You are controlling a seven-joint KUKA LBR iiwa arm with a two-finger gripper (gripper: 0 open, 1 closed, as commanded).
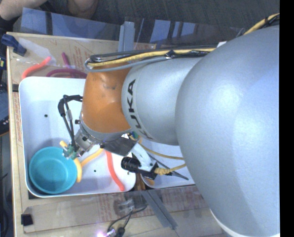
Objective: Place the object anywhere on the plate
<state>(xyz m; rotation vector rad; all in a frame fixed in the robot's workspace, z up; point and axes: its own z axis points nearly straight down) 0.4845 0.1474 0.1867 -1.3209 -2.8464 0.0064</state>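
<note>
Fingers [70, 152] hidden, beside blue bowl [51, 171]

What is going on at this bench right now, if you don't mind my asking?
A grey KUKA arm reaches in from the right over the left white bin, hiding much of it. Its wrist end sits beside a blue bowl in the bin's near corner. Yellow and orange strips lie next to the bowl. Any grasp is hidden.

Grey arm [201, 107] from the right, orange band [105, 102] angled down-left, wrist low.
</note>
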